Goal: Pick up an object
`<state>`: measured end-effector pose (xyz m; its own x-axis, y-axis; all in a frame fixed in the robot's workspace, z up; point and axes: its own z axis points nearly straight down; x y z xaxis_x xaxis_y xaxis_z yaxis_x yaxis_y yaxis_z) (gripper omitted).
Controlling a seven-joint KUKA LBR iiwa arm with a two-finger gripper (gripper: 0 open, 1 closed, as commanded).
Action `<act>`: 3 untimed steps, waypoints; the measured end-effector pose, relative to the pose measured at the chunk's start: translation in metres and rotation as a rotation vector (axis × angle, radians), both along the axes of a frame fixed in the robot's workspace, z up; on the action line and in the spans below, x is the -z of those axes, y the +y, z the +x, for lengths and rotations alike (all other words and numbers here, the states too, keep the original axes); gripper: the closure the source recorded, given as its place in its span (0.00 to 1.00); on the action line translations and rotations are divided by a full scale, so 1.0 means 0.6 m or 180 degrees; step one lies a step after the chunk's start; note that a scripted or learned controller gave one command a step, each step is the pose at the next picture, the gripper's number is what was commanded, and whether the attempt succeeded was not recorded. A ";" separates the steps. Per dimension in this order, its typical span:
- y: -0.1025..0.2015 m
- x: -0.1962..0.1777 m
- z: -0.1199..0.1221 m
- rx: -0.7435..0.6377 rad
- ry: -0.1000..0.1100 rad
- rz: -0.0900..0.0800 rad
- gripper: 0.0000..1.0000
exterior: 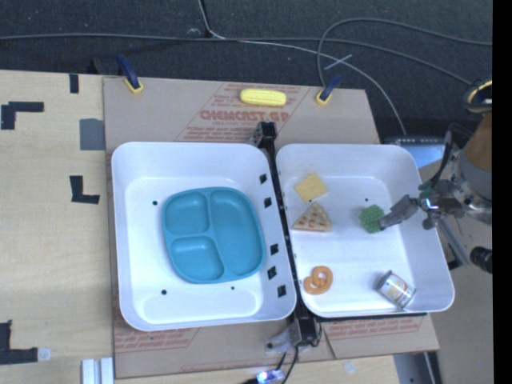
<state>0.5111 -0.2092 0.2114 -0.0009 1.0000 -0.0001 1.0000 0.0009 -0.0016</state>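
Note:
The right bin holds a green broccoli-like piece, a yellow square cracker, a tan triangular wedge, an orange ring-shaped piece and a small silver can lying on its side. My gripper reaches in over the bin's right wall. Its dark tip sits right beside the green piece on that piece's right, touching or nearly touching it. Nothing is visibly lifted.
The left bin holds a blue divided plate. A yellow oblong toy lies on the cardboard behind the bins. Black clips run along the divider between the bins. Cables cross the dark floor at the back.

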 end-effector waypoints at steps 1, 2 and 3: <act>-0.002 0.073 -0.002 0.0001 0.0012 0.0002 0.00; 0.010 0.153 0.007 -0.0003 0.0012 0.0004 0.00; 0.010 0.213 0.007 -0.0001 -0.0004 -0.0007 0.00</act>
